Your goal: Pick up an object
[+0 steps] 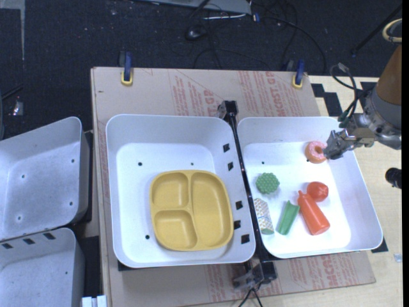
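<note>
The donut (315, 151), pink with a pale middle, lies in the right bin (361, 190) near its far right corner, on the white floor close to the back wall. The gripper (333, 147) is just beside it on the right, its dark tip touching or nearly touching the donut's edge; whether the fingers are apart or together cannot be told from this angle, and nothing shows the donut between them. The arm (383, 101) comes in over the bin's right rim from the upper right. Nearer the front of the same bin, a red tomato (317, 190) sits just above an orange carrot (313, 213) that lies at a slant, the two touching or almost so. Left of the carrot a green cucumber (288, 217) lies tilted, and left of that a pale wrapped packet (262, 215) rests by the bin's left wall. A green broccoli (268, 183) sits above the packet, apart from the donut. The left bin (128, 171) holds a yellow tray (191, 210) with three compartments, lying flat near the middle. Both bins rest side by side on a cardboard sheet (166, 88) held at its far edge by two yellow clamps (127, 75).
</note>
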`<state>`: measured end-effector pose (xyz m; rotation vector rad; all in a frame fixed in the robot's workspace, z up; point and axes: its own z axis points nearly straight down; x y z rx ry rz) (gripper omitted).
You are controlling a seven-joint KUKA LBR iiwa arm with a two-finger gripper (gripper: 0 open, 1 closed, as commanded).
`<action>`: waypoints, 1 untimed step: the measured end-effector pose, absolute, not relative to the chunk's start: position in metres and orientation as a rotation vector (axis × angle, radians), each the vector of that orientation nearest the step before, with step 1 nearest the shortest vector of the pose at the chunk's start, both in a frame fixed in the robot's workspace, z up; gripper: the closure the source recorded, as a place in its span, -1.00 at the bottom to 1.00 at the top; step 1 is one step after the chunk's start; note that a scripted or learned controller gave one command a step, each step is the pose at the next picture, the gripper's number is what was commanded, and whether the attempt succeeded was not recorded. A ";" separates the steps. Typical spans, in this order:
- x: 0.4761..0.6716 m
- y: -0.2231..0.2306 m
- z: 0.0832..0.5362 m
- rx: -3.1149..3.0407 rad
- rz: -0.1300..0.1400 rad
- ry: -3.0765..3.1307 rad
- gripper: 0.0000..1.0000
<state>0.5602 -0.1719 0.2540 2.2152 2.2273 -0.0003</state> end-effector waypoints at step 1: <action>0.556 -0.125 0.243 2.216 -0.001 2.229 1.00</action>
